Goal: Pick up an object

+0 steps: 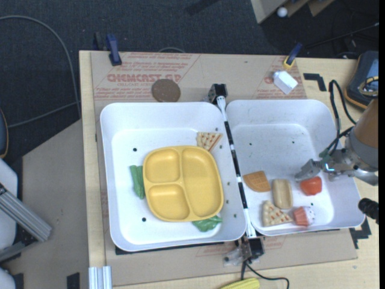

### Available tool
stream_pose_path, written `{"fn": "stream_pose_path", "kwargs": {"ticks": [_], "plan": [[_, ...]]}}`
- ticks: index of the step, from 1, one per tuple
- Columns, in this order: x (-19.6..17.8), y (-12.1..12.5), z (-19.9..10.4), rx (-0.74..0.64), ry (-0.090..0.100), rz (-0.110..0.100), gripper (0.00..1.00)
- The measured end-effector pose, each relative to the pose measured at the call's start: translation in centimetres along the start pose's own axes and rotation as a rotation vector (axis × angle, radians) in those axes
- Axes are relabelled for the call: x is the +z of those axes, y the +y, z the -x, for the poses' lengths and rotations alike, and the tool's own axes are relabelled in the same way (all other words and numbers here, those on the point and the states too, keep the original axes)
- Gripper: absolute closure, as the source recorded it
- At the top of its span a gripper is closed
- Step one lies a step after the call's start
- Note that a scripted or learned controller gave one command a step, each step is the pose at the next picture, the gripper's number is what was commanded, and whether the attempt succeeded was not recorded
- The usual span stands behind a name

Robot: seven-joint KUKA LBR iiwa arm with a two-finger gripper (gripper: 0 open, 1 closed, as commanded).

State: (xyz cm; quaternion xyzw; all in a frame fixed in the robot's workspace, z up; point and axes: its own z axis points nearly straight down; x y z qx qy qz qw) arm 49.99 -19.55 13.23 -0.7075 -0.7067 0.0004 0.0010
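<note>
Down in the right bin, the gripper hangs low near the right wall, just above and beside a red tomato-like piece. Whether its fingers are spread or closed cannot be told, and nothing is seen between them. The arm comes in over the bin's right rim.

The toy food crowds the near half of this bin. An orange wedge lies close to the middle divider, a tan bread roll sits just right of it, a waffle slice lies near the front wall, and a red and white piece lies just beside the waffle. The tomato sits apart from the roll, with a little bare floor between them. The far half of the bin floor is open white plastic.

A yellow divided plate takes up most of the left bin. Green leaf pieces poke out at its left edge and its front edge, and another waffle slice lies at its far right corner, near the divider.

Both bins rest on a brown cardboard sheet over the bench. A brown disc and a small white block lie on the cardboard behind the bins. Dark carpet surrounds the bench, with a cable running across it.
</note>
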Motion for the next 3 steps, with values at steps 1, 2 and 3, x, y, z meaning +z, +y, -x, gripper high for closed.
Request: {"fn": "stream_pose_path", "kwargs": {"ticks": [1,2,3], "plan": [[4.8,-0.1,-0.2,0.000,0.000,0.001,0.00],[3.7,0.0,-0.1,0.000,-0.001,0.004,1.00],[-3.1,3.5,-7.2,-0.003,0.000,0.003,1.00]]}}
